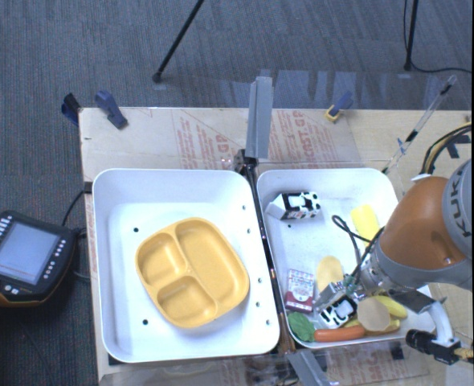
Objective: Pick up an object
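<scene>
Camera view: gripper [336, 298] sits low in right bin [382, 185], lower right of frame, btw. red packet [300, 289] & tan disc [373, 316], just above orange carrot [340, 334]. Jaws apart or together: can't tell. Yellow plate [190, 272] lies in left bin [116, 215], centre-left.

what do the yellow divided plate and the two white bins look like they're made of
The yellow divided plate looks like moulded plastic with a matte to satin finish: even colour, rounded compartment walls, soft highlights. The left bin and right bin look like thin white plastic or painted sheet, smooth with rounded corners. The view cannot settle which.
</scene>
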### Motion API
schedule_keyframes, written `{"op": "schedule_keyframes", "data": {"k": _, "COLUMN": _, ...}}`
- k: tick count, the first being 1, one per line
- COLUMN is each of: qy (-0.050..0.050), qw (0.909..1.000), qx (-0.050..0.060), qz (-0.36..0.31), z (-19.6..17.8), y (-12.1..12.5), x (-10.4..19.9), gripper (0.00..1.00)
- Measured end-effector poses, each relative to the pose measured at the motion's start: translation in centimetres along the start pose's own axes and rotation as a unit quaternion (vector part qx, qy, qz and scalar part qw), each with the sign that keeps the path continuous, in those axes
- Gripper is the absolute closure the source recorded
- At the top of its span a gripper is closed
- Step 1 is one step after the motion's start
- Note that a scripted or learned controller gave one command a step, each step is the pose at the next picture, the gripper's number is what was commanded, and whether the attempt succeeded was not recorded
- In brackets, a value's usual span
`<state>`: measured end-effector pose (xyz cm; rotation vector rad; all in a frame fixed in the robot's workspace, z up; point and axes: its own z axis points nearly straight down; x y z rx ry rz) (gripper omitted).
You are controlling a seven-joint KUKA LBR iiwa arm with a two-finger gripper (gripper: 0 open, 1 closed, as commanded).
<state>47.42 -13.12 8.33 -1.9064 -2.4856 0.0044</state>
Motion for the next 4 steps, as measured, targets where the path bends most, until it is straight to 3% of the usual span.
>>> {"op": "schedule_keyframes", "data": {"k": 1, "qy": -0.009, "qw": 0.9991, "qx": -0.005, "qz": -0.041, "z": -1.4, "y": 1.7, "x": 1.6, "gripper": 0.00}}
{"op": "schedule_keyframes", "data": {"k": 2, "qy": -0.002, "qw": 0.9992, "qx": 0.002, "qz": -0.040, "z": -1.7, "y": 1.5, "x": 2.0, "gripper": 1.00}}
{"op": "schedule_keyframes", "data": {"k": 3, "qy": -0.001, "qw": 0.9939, "qx": 0.000, "qz": 0.110, "z": -0.1, "y": 6.8, "x": 1.7, "gripper": 1.00}}
{"op": "schedule_keyframes", "data": {"k": 4, "qy": -0.007, "qw": 0.9934, "qx": -0.002, "qz": 0.115, "z": -0.3, "y": 6.6, "x": 0.9, "gripper": 0.00}}
